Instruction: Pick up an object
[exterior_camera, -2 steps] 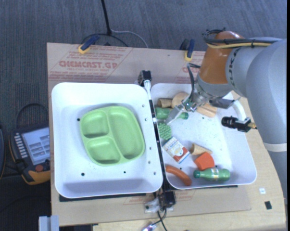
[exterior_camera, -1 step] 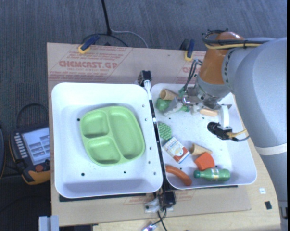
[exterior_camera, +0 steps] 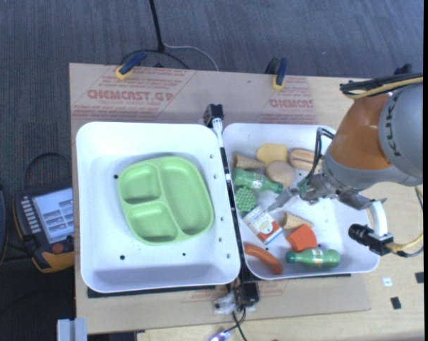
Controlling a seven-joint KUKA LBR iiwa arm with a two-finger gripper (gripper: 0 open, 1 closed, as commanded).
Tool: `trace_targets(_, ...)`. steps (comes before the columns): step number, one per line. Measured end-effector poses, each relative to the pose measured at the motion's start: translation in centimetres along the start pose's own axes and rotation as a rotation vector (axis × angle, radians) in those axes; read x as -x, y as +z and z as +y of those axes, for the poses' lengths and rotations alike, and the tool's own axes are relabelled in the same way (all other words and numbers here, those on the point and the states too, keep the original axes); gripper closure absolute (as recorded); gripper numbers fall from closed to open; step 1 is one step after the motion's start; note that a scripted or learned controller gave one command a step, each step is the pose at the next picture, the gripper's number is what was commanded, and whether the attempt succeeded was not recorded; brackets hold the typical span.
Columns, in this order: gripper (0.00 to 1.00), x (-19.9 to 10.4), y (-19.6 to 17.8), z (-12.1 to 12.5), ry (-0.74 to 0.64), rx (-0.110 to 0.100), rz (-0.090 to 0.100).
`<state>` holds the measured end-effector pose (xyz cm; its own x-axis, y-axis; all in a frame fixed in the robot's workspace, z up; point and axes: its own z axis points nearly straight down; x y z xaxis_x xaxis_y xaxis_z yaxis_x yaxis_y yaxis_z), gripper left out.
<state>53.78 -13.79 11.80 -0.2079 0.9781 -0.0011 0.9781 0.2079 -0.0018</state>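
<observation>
The right bin (exterior_camera: 355, 261) holds a pile of toy foods. Among them are a yellow piece (exterior_camera: 272, 152), a tan round bread (exterior_camera: 279, 172), a bun (exterior_camera: 302, 157), a green bottle (exterior_camera: 256, 183), a green netted piece (exterior_camera: 247, 200) and a white and red carton (exterior_camera: 262, 224). Nearer the front lie an orange piece (exterior_camera: 302, 238), a second green bottle (exterior_camera: 314, 258) and a red sausage (exterior_camera: 263, 257). My gripper (exterior_camera: 290, 196) reaches in from the right and hangs low over the middle of the pile, just right of the netted piece and above the carton.
A green three-compartment plate (exterior_camera: 164, 199) lies in the left bin (exterior_camera: 93, 261). The ridge between the bins (exterior_camera: 228, 190) runs just left of the pile. Clamps (exterior_camera: 277, 73) and a black cable (exterior_camera: 153, 13) are at the back of the bench.
</observation>
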Motion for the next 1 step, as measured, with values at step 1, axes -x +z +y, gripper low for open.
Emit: trace_targets(1,0.0,-3.89,2.5,-1.65,0.033,0.023,-0.013)
